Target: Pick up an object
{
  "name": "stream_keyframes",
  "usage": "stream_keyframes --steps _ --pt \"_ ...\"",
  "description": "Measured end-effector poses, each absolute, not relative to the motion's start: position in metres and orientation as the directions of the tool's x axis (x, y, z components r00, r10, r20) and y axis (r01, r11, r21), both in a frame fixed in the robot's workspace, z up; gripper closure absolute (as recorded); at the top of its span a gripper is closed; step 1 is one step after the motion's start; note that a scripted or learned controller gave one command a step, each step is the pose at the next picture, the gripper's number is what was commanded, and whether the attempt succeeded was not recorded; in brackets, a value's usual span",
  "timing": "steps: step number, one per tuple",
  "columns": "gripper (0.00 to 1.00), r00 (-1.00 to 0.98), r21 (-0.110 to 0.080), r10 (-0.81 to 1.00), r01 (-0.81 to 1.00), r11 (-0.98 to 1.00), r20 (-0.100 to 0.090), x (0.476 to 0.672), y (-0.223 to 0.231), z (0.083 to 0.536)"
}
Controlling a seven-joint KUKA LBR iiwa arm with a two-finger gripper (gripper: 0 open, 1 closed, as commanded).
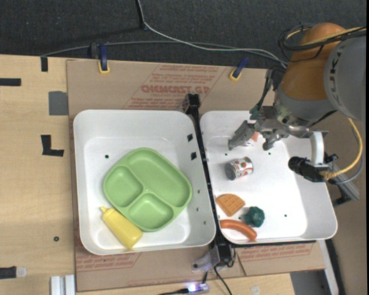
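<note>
Red "CHEMCAST GP" print on cardboard sheet (172, 88) behind both bins (86, 165).

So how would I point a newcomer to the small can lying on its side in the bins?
Start at the right-hand white bin, the one the grey and orange arm reaches over. Near its middle, just below the two-finger gripper, lies a small silvery cylindrical can with a red and white label. It is the only metallic, round-ended item there; the orange waffle-like piece, dark green lump and orange-red sausage shape sit lower down.
</note>
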State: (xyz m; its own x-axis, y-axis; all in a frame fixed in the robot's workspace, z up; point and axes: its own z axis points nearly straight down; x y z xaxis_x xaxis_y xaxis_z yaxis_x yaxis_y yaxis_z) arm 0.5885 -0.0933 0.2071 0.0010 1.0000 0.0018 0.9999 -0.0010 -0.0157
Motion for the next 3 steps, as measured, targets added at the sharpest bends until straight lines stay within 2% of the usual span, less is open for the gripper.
stream_keyframes --steps 1,2,3 --pt "0.0 -0.002 -0.002 1.0 1.0 0.002 0.001 0.591 -0.093 0.215" --pt "0.0 -0.001 -0.005 1.0 1.0 0.001 -0.001 0.595 -0.097 0.169" --pt "0.0 -0.001 -0.007 1.0 1.0 0.001 -0.001 0.595 -0.1 0.105"
